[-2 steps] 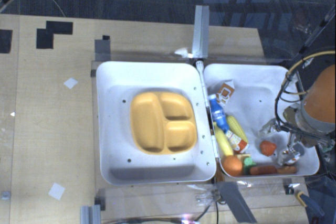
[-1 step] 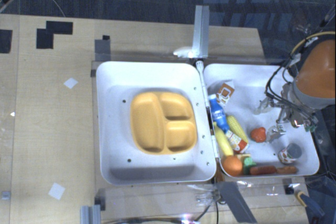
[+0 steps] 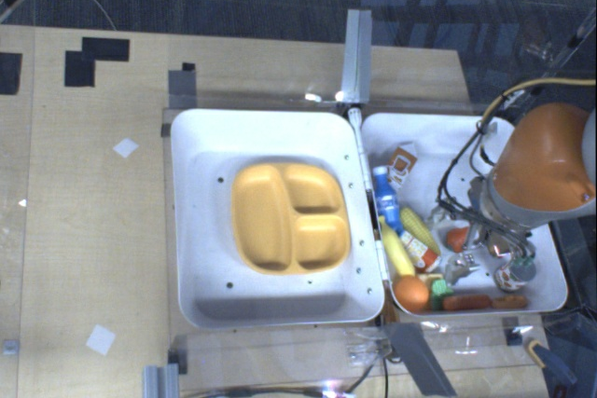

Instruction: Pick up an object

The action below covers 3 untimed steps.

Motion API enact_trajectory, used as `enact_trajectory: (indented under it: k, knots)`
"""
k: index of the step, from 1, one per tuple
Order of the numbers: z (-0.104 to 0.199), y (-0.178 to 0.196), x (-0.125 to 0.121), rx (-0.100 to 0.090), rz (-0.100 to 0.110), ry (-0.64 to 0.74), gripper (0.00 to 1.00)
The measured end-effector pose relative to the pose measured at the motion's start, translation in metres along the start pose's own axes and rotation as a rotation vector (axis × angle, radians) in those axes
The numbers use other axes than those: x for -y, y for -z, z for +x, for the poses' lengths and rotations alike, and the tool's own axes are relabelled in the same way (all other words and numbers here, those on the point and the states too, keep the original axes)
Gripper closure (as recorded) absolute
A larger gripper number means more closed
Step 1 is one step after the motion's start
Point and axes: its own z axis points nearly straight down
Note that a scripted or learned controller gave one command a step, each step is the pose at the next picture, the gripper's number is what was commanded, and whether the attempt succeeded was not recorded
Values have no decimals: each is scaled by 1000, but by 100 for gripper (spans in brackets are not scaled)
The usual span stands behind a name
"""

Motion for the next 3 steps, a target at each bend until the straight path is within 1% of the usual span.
enact_trajectory:
  k: [1, 2, 3]
  knots:
    - [-84, -2, -35, 2, -2, -353, 0]
    - [-89, 13, -35, 15, 0, -346, 100]
    - [-77, 9, -27, -7, 2, -694, 100]
